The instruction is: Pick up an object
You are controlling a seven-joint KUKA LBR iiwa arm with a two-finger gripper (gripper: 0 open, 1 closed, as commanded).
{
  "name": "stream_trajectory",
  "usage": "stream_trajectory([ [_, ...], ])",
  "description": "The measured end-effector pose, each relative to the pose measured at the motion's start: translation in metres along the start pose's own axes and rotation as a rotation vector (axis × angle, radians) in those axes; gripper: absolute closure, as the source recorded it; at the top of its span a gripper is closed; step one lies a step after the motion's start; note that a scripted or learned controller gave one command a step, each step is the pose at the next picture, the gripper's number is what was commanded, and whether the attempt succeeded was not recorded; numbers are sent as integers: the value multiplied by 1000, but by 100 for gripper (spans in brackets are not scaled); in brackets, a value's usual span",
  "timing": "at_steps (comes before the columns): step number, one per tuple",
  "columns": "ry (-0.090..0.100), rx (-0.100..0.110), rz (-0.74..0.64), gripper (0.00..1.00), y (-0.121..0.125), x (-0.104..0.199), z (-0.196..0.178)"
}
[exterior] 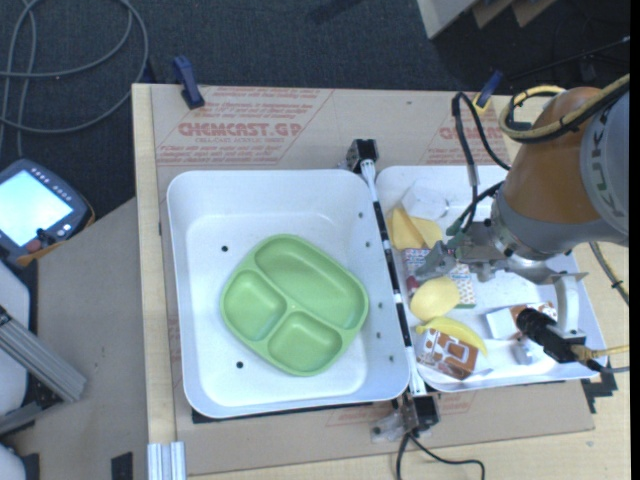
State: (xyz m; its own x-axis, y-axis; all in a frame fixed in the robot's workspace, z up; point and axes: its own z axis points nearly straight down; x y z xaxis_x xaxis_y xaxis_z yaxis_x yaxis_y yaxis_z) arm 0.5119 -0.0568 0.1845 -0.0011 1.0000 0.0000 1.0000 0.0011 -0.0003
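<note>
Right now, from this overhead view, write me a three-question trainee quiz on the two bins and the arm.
1. True or false: the green divided plate lies in the left bin.
2. How many compartments does the plate have? A) two B) three C) five
3. Fill in: the arm hangs over the ____ bin, which holds the yellow lemon-like object and other small items.

Key:
1. True.
2. B, three.
3. Right. The gripper sits just above the yellow object, near the bins' shared edge.
</note>
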Motion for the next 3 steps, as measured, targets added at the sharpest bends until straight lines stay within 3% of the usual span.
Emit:
stream_trajectory([
  [1, -2, -8, 1, 0, 6, -37, 97],
  [2, -6, -15, 2, 0, -28, -42, 96],
  [3, -3, -8, 1, 0, 10, -39, 97],
])
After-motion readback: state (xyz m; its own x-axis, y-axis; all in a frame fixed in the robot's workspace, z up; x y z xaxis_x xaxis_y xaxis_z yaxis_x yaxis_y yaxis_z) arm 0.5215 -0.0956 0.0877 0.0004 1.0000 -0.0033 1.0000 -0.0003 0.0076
